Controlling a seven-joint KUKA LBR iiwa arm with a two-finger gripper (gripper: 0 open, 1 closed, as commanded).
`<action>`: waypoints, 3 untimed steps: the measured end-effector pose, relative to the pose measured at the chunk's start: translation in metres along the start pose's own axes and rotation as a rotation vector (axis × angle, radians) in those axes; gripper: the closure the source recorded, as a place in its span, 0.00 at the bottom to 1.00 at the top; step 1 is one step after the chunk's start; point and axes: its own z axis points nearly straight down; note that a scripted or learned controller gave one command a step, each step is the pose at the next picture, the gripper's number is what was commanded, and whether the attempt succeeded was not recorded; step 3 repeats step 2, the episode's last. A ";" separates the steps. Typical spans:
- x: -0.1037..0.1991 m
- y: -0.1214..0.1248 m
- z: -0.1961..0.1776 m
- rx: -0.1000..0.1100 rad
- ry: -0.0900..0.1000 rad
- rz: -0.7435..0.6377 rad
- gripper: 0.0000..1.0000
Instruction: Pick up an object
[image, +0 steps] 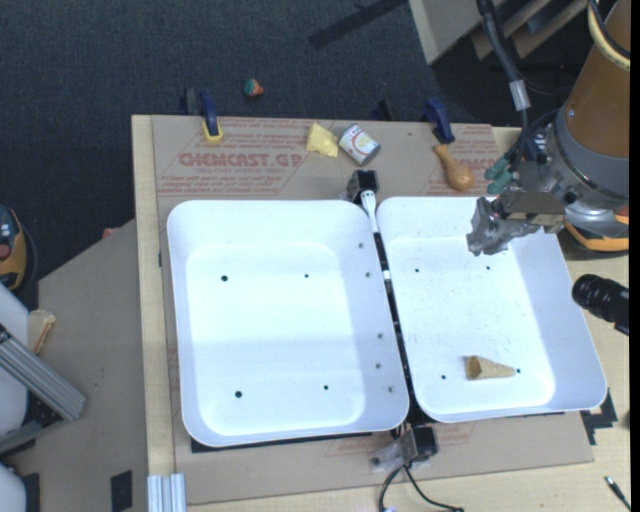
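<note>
In the camera view, the gripper (487, 240) is seen over the far part of the right bin (440, 320), near that bin's back rim. Its tip is rendered as a grey, blurred mass against the white floor, so how far it is open cannot be told, and nothing can be made out in its grasp. The arm (600, 150) is cut off by the top and right edges of the view, with its orange band partly lost past the corner.

A tan wedge-shaped piece (489, 369) is seen lying on the floor of the right bin, near the front rim and well apart from the gripper. Its material is hard to judge; it is perhaps wood or foam.

The left bin (175, 260) is set just beside the right bin, the two rims meeting along the middle.

Beyond the bins, on the brown board (150, 350), a yellow scrap (322, 141), a small pale box (359, 144) and a wooden-handled item (453, 168) are seen. The last is too small to be identified, and the printing on the box cannot be read.
</note>
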 end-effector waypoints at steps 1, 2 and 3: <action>0.050 0.035 0.108 0.031 -0.003 0.005 1.00; 0.085 0.115 0.008 0.004 -0.002 0.006 1.00; 0.085 0.115 0.008 0.004 -0.002 0.006 1.00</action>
